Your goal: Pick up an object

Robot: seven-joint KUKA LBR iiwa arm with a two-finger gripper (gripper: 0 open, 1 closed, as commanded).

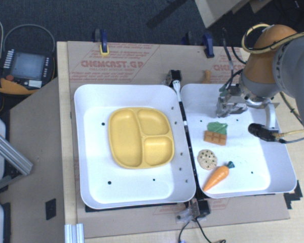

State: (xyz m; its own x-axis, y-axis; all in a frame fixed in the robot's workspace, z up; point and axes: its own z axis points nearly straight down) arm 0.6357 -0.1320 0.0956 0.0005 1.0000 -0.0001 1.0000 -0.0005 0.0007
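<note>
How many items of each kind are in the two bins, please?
Tray: 1
Cookie: 1
Carrot: 1
Brown block: 1
Green piece: 1
Total: 5

Yellow divided plate [141,137] in the left white bin [91,161] at frame centre; brown board [71,135] under both bins, blue clamps [103,40] along its top edge; handheld control screen [25,67] at upper left

arm [289,59] cut off at right edge
</note>
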